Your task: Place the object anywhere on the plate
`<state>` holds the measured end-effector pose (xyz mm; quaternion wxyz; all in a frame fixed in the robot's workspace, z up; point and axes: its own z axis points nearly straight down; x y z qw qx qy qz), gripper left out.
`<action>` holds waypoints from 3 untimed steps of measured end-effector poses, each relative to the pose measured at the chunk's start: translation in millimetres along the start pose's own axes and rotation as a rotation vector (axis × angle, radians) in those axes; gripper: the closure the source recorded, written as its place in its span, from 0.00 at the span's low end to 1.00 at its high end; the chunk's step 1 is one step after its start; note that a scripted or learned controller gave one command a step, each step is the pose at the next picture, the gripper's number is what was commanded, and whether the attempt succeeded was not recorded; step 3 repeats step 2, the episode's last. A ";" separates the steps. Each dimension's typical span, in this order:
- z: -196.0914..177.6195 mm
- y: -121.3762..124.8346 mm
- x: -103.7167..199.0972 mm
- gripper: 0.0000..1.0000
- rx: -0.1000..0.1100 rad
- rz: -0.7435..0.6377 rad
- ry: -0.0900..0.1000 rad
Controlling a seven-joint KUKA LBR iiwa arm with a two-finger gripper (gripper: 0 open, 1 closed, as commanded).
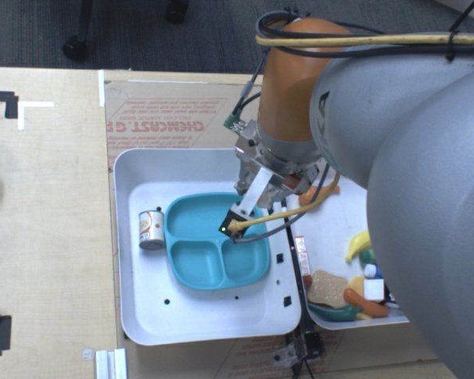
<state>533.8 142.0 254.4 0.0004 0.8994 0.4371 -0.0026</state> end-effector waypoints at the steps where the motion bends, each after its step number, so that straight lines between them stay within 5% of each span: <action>1: -0.1 0.1 -0.1 0.00 0.000 0.000 0.000; 2: -35.5 -49.8 1.2 0.00 0.000 0.052 0.002; 3: -35.5 -49.8 1.2 0.00 0.000 0.052 0.002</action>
